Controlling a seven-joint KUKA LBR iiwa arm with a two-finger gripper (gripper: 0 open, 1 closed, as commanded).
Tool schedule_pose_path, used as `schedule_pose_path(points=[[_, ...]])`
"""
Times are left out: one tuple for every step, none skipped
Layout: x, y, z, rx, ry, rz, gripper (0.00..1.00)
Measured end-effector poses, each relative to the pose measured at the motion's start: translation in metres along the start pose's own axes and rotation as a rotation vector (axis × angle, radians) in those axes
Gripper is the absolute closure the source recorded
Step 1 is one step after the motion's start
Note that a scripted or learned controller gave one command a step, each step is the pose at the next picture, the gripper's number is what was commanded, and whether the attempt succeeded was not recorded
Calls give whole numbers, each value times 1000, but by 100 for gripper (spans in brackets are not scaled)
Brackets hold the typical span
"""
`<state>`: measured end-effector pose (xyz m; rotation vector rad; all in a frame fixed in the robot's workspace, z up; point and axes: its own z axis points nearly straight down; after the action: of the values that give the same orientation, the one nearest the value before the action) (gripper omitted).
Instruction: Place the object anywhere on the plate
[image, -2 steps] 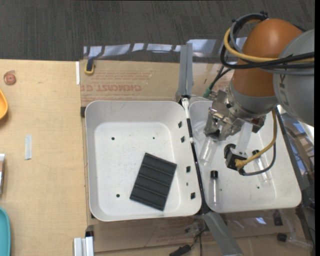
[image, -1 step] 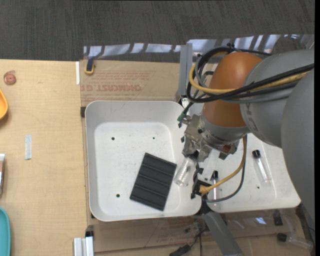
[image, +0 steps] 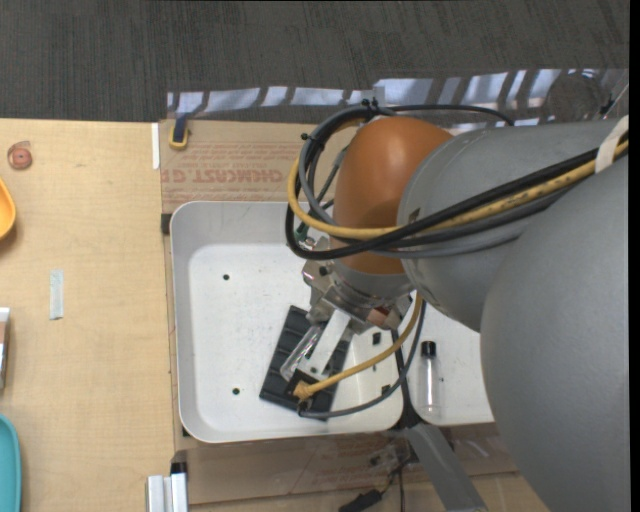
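We see the arm (image: 500, 230) coming in from the right, w/ its orange band over the upper right part of the white bin (image: 200, 300). Below the band the wrist drops toward the bin floor, & the gripper (image: 305, 362) sits right over a flat black object (image: 290, 345), prob. a slim rectangular thing w/ ribbed or keyed rows on top; we can't tell exactly what it is.

The black object lies flat on the bin floor, in the lower middle of the bin, close to the bottom wall. Its long axis runs on a diagonal: one short end points up & to the right, under the wrist, the other down & to the left toward the bin's bottom wall. The upper end is partly hidden by the gripper body.

The metal fingers lie along the object's top, roughly following the same diagonal. We can't tell whether they're spread or closed, nor whether they pinch the object: the wrist & cables cover too much.

A yellow cable (image: 330, 375) & black cables loop round the wrist, the yellow one ending just beside the object's lower end. Right of that, a small clear vial w/ a dark cap (image: 429, 378) stands near the arm.

Left of the bin is the pale wooden bench (image: 90, 330).
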<state>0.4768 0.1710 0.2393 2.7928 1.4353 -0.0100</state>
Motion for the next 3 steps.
schedule_pose_path(points=[[13,23,-17,-1,3,455,100],[13,23,-17,-1,3,455,0],[89,29,-92,-2,4,629,0]])
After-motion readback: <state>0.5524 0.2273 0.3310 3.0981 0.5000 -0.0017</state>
